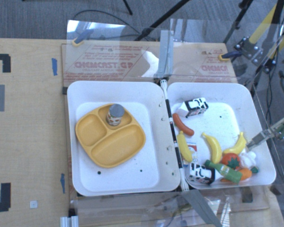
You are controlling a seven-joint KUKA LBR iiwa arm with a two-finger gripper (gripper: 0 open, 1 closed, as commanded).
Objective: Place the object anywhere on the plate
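**Ana:** Cardboard-brown bench top [23,141] is spreading across the left of the frame, with dark floor and tripod legs running along the top. Two white bins are sitting side by side in the middle, and a clear acrylic sheet [113,60] is lying behind them.

**Ben:** Where is the plate sitting?

**Ana:** A yellow divided plate [114,145] is resting in the left bin [80,174], left of centre. A small can [116,114] is already standing upright in its upper compartment.

**Ben:** And the right bin [217,91]?

**Ana:** It is holding the clutter: a toy van [196,107] at upper centre, a red sausage [183,124] below it, bananas [213,147], and a heap of toy produce with a green bottle [226,170] at lower right.

**Ben:** Is the arm reaching in?

**Ana:** Something thin and metallic, which I am taking for the gripper [265,136], is poking in at the right edge over the right bin's rim. I cannot tell whether it is parted or closed; nothing is showing between it.

**Ben:** So what does the next move turn on?

**Ana:** By my reading, the can is lying far left of the gripper, across the divider between the bins, and is sitting on the plate already. I judge the placing done.
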